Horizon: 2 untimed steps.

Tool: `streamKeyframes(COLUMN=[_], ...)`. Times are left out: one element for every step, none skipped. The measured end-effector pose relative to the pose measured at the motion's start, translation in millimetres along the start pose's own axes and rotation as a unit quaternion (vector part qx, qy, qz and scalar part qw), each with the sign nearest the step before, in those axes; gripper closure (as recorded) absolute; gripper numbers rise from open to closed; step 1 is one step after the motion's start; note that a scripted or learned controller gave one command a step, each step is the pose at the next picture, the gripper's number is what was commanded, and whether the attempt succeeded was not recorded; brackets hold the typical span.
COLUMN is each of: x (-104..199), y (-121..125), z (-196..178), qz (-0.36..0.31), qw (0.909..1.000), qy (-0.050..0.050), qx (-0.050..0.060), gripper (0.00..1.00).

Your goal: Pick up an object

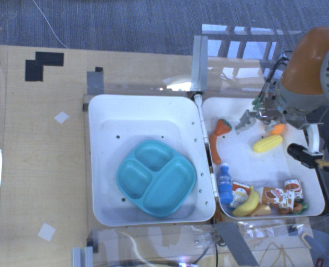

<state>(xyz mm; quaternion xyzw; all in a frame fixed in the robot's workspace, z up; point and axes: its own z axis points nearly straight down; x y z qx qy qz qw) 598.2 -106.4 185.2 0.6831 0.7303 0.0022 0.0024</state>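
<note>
The claw (247, 121) hangs open and empty over the right bin (318, 207), near the corn cob (267, 144); no object is yet picked up.

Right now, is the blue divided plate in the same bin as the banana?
No, the blue plate lies in the left bin; the banana is in the right bin.

Grey arm (320, 88) with a rounded orange band; black cables run beside the wrist toward the metallic silver end effector (245, 121).
</note>
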Motion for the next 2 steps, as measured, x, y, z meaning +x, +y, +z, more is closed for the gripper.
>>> streamKeyframes(x=[-99.8,-99.1], y=[13.0,15.8], z=[97.1,84.1], qz=[-0.025,-0.026], qw=[0.9997,0.9997], qy=[-0.001,-0.002], qx=[-0.002,-0.005], gripper=[0.00,1.00])
